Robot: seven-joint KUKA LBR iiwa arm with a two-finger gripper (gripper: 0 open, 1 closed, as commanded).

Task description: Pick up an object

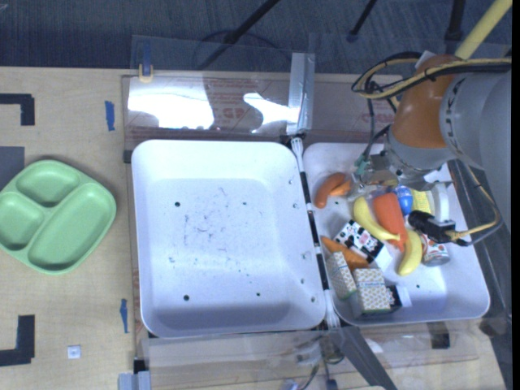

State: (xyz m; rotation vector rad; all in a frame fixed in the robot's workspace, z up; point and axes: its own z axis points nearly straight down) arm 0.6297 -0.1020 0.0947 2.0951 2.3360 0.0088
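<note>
Item: gripper [375, 174], 12 o'clock end of right bin [463, 299], above toy heap; jaw state, contents: I cannot tell. Candidates: yellow banana [410, 250], orange carrot [388, 214], touching. Risk I judge: crowding causes glancing, empty close.

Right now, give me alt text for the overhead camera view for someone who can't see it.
A grey robot arm with an orange band reaches from the right over the right white bin, which holds a pile of toy food including a banana and a carrot. The left white bin sits beside it, with a green divided plate further left.
</note>
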